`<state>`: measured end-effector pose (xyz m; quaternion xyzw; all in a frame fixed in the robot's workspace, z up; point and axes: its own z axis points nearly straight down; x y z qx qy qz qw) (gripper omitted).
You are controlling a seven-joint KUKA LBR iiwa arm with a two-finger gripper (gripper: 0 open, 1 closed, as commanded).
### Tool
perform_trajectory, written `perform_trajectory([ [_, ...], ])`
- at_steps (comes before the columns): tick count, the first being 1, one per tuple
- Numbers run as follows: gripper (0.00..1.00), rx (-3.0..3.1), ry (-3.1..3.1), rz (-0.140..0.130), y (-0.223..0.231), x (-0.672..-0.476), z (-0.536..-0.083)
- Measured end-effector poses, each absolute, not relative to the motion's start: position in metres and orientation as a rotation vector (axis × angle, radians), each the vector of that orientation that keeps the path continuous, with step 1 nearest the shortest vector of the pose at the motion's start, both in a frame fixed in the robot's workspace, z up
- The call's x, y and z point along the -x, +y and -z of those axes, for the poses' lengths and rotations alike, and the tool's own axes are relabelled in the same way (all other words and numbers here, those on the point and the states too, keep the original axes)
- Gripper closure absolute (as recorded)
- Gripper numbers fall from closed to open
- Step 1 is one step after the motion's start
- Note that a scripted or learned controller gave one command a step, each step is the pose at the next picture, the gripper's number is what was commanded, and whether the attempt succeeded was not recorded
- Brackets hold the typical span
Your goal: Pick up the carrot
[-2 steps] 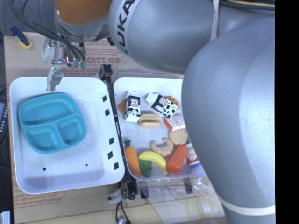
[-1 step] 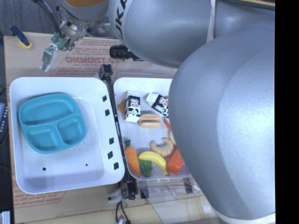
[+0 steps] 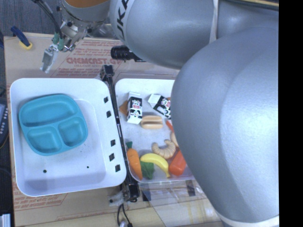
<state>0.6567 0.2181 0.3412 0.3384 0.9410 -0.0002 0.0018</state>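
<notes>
On the grey arm [image 3: 189, 27], white letters "KA"; carrot [image 3: 134, 160] below.

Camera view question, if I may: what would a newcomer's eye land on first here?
The huge grey arm fills the right side, hiding part of the right bin. Next comes the bright blue divided tray in the left bin. Then the toy food cluster in the right bin, with the carrot at its near left corner beside a banana; the tool hangs far off, beyond the left bin.
</notes>
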Motion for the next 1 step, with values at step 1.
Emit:
perform_trajectory([
  [1,0.00,-1.062,2.953,0.001,0.2181,-0.6567,-0.3412],
])
